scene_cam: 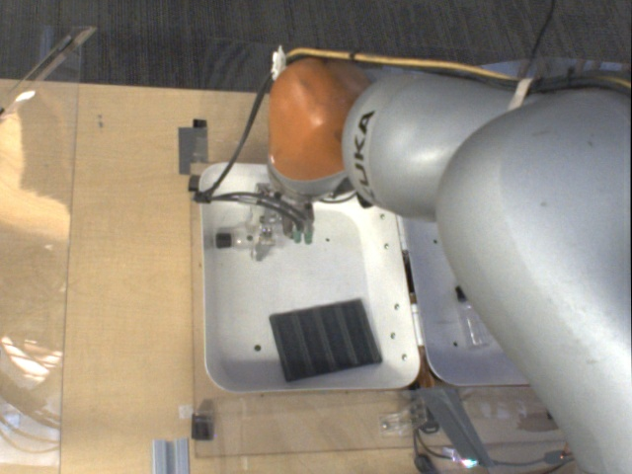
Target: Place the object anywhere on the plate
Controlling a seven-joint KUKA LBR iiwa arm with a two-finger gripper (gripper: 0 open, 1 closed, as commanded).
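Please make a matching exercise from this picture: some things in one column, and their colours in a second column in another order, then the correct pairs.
Things:
1. plate
2. left bin
3. band
4. bench

Colours:
A. orange
B. white
C. light wood
D. dark, ribbed

Pairs: 1-D, 2-B, 3-A, 4-C

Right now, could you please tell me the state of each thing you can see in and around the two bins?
Dark ribbed plate: lying flat in the near part of the left bin, nothing on it.
Left bin: holds the plate; the arm reaches over its far end.
Gripper: low over the far left part of the left bin, apart from the plate.
Right bin: mostly hidden under the arm.
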